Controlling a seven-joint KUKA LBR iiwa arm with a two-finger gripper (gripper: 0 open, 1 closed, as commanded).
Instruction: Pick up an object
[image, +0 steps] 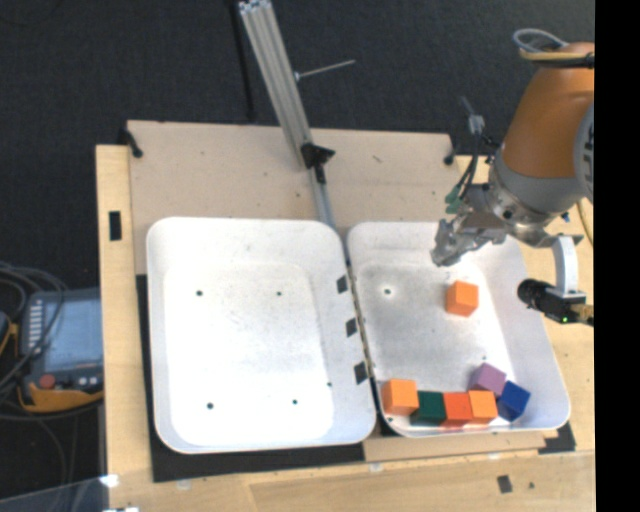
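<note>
1. Nearest the camera, along the front wall of the right bin (535, 350), sits a row of small blocks: an orange block (401, 395) at the left end, a dark green block (431, 407) next to it, then a red-orange block (458, 407) and a lighter orange block (483, 404), all touching or very nearly so.
2. At the right end of that row a blue block (513, 399) lies tilted in the bin's front right corner, and a purple block (489, 378) rests just behind the lighter orange one, close to the blue.
3. Further back, alone on the speckled floor of the right bin, stands a single orange cube (461, 298), well apart from the front row.
4. My gripper (452, 246) hangs above the far part of the right bin, just behind and slightly left of that lone cube; it is not touching it. From this angle the tip is a grey blur, so I cannot tell how it is set, and I see no block in it.
5. The left bin (160, 300) lies beside the right one, their inner walls touching along the middle of the bench (220, 170).
6. Behind my gripper, my grey wrist rises into the orange band (548, 105) at the upper right.
7. Farthest back, a slanted metal rail (280, 80) runs down toward the seam between the bins.
</note>
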